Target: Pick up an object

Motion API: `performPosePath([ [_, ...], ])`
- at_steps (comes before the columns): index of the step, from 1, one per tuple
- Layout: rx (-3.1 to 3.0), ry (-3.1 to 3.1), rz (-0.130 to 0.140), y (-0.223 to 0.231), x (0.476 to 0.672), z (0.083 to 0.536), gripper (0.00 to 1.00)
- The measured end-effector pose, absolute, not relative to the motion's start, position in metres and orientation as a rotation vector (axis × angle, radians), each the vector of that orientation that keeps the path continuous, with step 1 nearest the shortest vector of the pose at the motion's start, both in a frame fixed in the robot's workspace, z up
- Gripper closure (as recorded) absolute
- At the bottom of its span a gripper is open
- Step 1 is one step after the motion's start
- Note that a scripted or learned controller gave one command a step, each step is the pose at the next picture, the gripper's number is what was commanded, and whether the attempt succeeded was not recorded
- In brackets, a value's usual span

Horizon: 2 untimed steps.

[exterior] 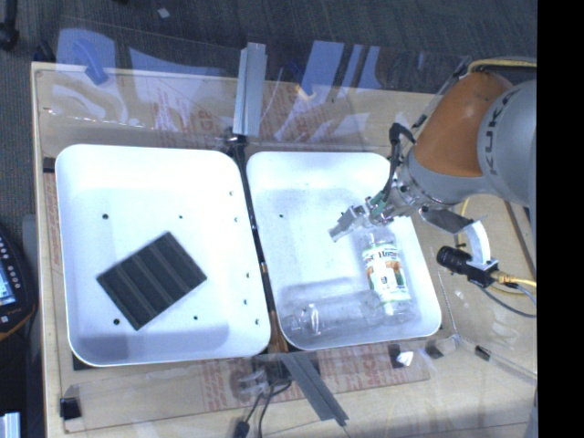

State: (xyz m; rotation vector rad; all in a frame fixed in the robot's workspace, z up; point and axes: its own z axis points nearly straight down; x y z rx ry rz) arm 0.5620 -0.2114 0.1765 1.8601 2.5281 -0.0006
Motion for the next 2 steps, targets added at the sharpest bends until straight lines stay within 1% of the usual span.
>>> performPosePath([
  [1, 1.85, 2.543, -0.003, -0.21, 0.56, 0.155, 0.0],
  [2, 1.875, 2.524, -0.002, -0.209, 0.53, 0.15, 0.0],
])
